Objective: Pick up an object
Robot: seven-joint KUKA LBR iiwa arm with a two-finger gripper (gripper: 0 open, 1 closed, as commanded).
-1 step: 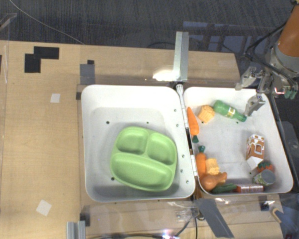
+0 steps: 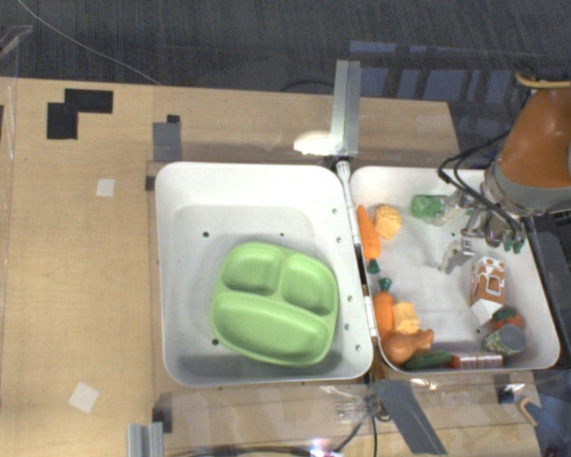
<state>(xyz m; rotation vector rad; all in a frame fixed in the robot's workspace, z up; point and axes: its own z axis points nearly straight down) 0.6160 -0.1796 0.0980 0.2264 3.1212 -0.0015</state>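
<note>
Hovering over the right bin [image 2: 542, 336], my gripper [image 2: 468, 246] hangs between a green bottle [image 2: 426, 206] and a brown-and-white carton [image 2: 487, 282]; I cannot tell the fingers' state.

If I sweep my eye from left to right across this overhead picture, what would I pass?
Green divided plate in the left bin → orange carrot → green bottle → the tool → small printed carton.
</note>
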